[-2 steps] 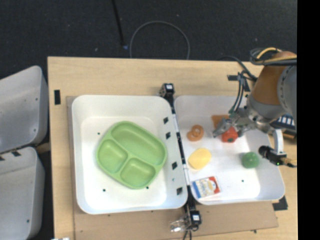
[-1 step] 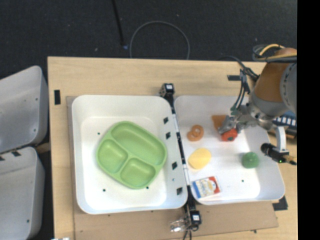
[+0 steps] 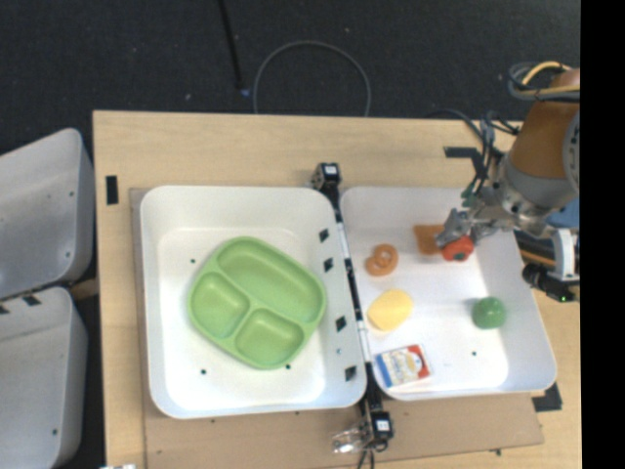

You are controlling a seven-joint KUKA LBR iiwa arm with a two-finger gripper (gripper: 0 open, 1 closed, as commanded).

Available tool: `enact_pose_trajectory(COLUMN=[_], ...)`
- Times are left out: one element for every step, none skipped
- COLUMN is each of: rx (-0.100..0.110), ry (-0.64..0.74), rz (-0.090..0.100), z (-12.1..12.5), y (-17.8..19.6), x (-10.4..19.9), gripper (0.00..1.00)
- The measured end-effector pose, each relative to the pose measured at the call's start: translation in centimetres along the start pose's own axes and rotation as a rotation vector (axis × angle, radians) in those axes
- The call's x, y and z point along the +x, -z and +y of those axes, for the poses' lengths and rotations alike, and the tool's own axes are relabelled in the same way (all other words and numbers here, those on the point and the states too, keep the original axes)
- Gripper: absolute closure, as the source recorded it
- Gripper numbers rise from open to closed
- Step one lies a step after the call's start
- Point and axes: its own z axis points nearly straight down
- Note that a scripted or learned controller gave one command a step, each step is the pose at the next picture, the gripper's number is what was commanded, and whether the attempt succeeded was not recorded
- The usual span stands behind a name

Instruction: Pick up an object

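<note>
My gripper (image 3: 459, 234) reaches into the right bin (image 3: 518, 360) from the right, low over its far right part. It sits right on a small red-orange object (image 3: 457, 250), with a brown piece (image 3: 427, 239) just to its left. An orange ring (image 3: 382, 259) lies in the middle left of the bin, a yellow lump (image 3: 390, 310) below it. A green ball (image 3: 488, 312) rests toward the right wall. A white packet with red and blue print (image 3: 401, 363) lies at the near left corner.
The left bin (image 3: 166, 379) holds a green divided plate (image 3: 256, 302). A black hinged divider (image 3: 342, 291) runs between the bins. Cables lie behind the bench, and grey seats stand at the left.
</note>
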Motion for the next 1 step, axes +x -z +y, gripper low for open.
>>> enact_pose_trajectory(rx=[0.000], ry=[0.000], rz=[-0.001], z=[-0.01], y=[4.29], x=[-0.41], gripper=[1.00])
